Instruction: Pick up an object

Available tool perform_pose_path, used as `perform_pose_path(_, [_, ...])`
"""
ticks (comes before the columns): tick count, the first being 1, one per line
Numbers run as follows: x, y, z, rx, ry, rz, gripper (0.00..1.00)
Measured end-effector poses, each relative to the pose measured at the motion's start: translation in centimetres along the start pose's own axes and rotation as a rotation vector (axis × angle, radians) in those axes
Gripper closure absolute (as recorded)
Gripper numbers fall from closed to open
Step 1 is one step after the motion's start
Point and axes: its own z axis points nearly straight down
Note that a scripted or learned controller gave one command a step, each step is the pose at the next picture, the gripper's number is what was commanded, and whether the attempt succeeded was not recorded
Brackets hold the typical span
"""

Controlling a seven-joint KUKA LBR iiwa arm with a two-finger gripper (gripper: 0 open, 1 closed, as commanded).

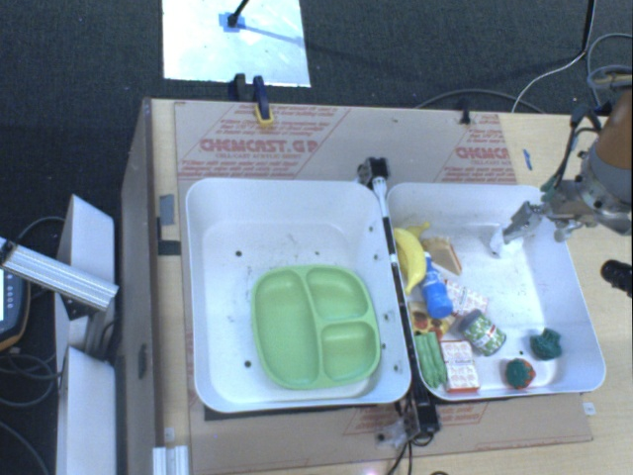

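Note:
My gripper (535,230) hangs over the far right part of the right bin (574,295), its two fingers spread open with nothing between them. Below and left of it, along the bin's left wall, lie a yellow banana (409,253), a tan wedge (446,256), a blue bottle (435,293), a clear packet (463,295), a green can (484,332), a green bean pod (428,359) and a red and white box (458,366). A strawberry (518,372) and a teal lump (545,343) sit near the front right corner.
The left bin (213,226) holds a green divided plate (316,326). A metal divider (387,236) runs between the bins. Cables trail over the bench at the back right. A bare white patch of the right bin's floor lies under the gripper.

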Motion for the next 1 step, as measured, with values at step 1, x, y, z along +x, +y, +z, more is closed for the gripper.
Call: perform_pose_path(1, [6.89,-1.72,2.41,0.002,0.002,-0.002,0.00])
